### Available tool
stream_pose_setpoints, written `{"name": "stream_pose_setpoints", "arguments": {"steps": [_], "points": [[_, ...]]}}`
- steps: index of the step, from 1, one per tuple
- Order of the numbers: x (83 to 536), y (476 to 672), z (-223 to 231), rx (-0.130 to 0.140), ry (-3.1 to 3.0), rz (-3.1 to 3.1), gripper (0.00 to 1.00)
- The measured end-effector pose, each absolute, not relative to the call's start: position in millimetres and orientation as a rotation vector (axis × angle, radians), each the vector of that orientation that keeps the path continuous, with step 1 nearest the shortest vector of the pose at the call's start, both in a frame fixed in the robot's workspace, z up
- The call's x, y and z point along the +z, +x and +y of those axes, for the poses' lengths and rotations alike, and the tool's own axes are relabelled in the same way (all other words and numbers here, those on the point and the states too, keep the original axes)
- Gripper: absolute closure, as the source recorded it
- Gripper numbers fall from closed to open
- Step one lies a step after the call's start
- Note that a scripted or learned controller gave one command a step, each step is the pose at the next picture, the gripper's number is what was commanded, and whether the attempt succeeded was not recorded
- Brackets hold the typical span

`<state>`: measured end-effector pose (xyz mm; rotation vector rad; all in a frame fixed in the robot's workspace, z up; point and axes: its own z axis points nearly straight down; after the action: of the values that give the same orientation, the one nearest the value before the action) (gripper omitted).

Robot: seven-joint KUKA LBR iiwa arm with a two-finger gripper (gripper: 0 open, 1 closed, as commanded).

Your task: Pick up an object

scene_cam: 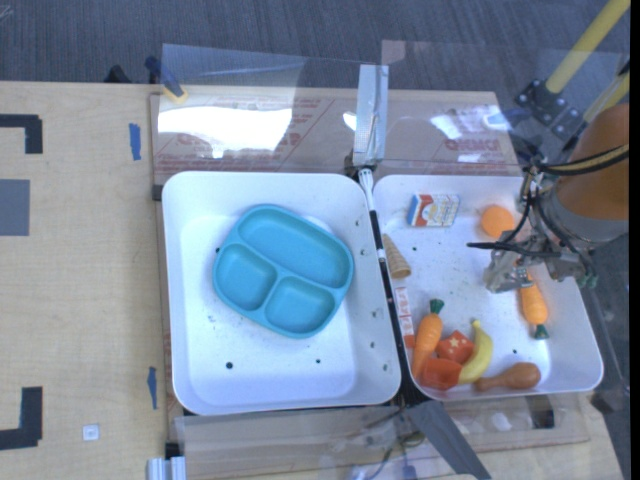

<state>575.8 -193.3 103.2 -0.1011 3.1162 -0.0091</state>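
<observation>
Desk (70,268): light wood top, black corner marks and a grey square at its left side, short blue tape strips near the left bin's edge.

Left bin (200,368): shallow, white. Holds one blue divided plate (283,269) with three compartments, lying flat near the bin's centre, turned at a slant. A few dark specks on the bin floor below it.

Divider (372,118): clear upright panel with a metal strip at the far end, where the two bins meet.

Right bin (590,363): shallow, white, holds all the loose items. Near the left wall, a small cone (397,256), tan. At the far side, a small white-and-orange carton (432,209) lying flat. Near edge: a carrot (427,334) with green top, a red tomato piece (455,347) just beside it, a yellow banana (480,351) curving against that cluster, and a brown drumstick-like item (510,376) lying along the front wall. Further right, an orange round fruit (497,220) and a second small carrot (535,306).

Hand (510,268): lowered into the right bin between the orange fruit and the second carrot, just beside both. Cannot tell how far the hand is open, nor whether it has hold of anything; cables and the wrist hide the detail. Grey arm with orange band (605,163) enters from the right.
</observation>
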Motion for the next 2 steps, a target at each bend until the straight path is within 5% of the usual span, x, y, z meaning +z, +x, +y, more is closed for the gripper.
{"name": "stream_pose_setpoints", "arguments": {"steps": [1,2], "points": [[102.1,575.3,-193.1,-0.008,-0.101,3.118,0.0],[88.1,597.5,-223.6,-0.003,-0.125,3.129,0.0]]}}
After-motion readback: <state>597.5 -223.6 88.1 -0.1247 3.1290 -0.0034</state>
